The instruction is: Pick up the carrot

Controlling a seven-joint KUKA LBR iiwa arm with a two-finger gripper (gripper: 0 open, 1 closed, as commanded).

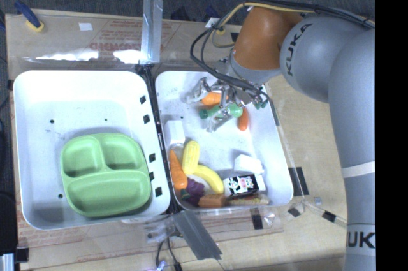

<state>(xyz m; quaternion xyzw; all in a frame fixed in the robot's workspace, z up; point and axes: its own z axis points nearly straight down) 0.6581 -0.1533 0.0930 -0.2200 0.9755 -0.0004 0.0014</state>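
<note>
Gripper (pixel 220 104) hangs low in the upper part of the right bin (pixel 280 148), at the end of the grey arm (pixel 331 72) that enters from the right of the frame. Its metal parts are tangled with the toys beneath them, so I cannot tell whether it is spread or pressed together, nor whether it pinches anything.

A small carrot (pixel 243 121) with a green top lies just beside the gripper, on its lower right. An orange piece (pixel 211 98) sits right under the gripper. A longer orange vegetable (pixel 177 171) lies along the right bin's left wall, lower down.

Near it in the bin's lower part are a banana (pixel 207 177), a yellow corn cob (pixel 190 156), a purple toy (pixel 194 187), a white block (pixel 248 164) and a small carton (pixel 242 185) printed with a black-and-white cow.

"KUKA" reads in black on the arm near the orange band (pixel 261 37), and part of it again at the lower right. Faint red print on the bench (pixel 108 37) is unreadable.

The left bin (pixel 38 97) holds a green divided plate (pixel 105 173).
</note>
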